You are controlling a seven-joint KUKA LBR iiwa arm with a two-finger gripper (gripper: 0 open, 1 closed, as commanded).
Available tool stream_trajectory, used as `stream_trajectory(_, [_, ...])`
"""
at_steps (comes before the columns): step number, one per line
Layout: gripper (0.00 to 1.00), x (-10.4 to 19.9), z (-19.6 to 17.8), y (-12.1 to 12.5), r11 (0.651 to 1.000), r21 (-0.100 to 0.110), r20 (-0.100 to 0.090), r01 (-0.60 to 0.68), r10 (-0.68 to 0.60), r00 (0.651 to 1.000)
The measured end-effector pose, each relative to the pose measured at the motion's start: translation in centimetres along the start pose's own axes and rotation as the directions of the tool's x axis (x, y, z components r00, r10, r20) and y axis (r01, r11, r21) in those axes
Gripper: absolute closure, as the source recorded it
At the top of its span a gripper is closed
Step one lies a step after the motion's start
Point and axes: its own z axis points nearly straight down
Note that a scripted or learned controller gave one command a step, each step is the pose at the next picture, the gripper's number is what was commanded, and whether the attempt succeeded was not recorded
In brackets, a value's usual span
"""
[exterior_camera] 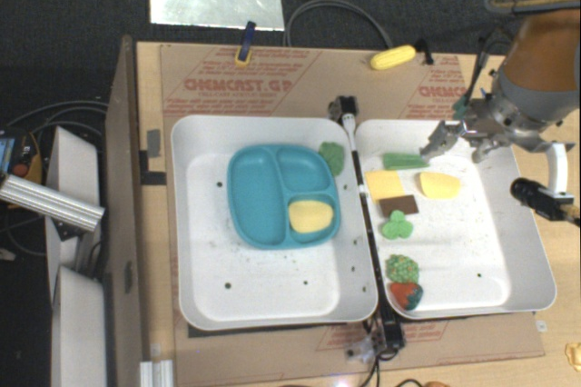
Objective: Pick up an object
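Grey and orange, the arm reached in from the right, and its gripper point(458, 138) hung over the far part of the right bin point(522, 281). Its two fingers looked parted somewhat, with nothing seen between them; the exact opening was hard to judge from the slanted view.

No one object was named by the task, so the nearest piece seemed the likely target. That was the green stick point(404, 162), which lay just beside the fingertips, toward the left and slightly nearer the camera. Its long axis ran roughly left to right across the bin, so the jaws would probably have had to close across its short width.

Counted in the right bin: one green stick, one yellow square block point(383, 185), one pale yellow wedge point(439, 185), one brown piece point(397, 205), one small green cluster point(397, 228), one speckled green piece point(402, 268), and one red piece point(406, 293) touching it.

Counted in the left bin point(204, 285): one blue divided plate point(263, 194), one yellow lump point(310, 216) lying in the plate's nearer right compartment, and one green leafy piece point(332, 156) at the plate's far right edge.

One yellow banana-like toy point(392, 58) lay on the cardboard behind the bins, well apart from the gripper.
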Motion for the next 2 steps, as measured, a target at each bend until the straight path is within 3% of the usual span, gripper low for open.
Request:
stream_trajectory(1, [0.00, -0.7, 11.6, -0.9, 1.000, 0.010, -0.001, -0.003, 0.003, 1.000])
stream_trajectory(2, [0.00, -0.2, 15.8, -1.1, 1.000, 0.003, -0.001, -0.002, 0.002, 1.000])
